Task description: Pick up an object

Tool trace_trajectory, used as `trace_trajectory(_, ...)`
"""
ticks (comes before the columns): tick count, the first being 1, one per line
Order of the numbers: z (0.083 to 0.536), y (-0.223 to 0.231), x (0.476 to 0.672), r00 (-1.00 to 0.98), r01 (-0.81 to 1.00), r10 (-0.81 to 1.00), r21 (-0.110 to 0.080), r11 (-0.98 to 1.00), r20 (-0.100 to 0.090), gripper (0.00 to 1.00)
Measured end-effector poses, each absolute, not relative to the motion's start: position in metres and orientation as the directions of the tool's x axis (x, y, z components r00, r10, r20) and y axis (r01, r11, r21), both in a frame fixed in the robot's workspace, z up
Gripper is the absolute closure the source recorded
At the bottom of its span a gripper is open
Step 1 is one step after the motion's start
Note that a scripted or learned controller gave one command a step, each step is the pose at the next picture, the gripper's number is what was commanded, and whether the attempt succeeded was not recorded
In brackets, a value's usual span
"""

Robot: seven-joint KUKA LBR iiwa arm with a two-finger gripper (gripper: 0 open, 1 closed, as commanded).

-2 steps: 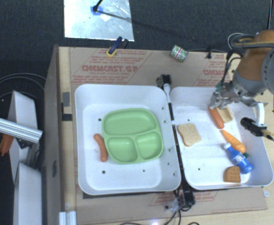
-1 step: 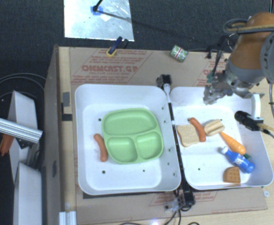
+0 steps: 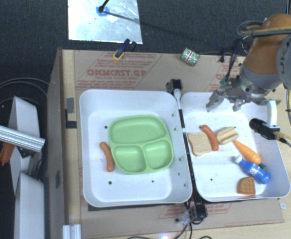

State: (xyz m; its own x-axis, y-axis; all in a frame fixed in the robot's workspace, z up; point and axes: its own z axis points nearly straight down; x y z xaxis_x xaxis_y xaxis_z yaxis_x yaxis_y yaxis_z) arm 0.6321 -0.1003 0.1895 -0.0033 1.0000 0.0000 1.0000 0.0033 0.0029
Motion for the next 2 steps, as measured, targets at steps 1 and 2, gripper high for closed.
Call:
trace_trajectory(1,0.1,-0.098,0.607,-0.001,1.0,1.0,-0.002,0.001,0.0,0.0)
trace_trajectory(2,0.09,-0.1,0.595,-0.001,1.0,1.0,0.014,0.001,0.0,0.0)
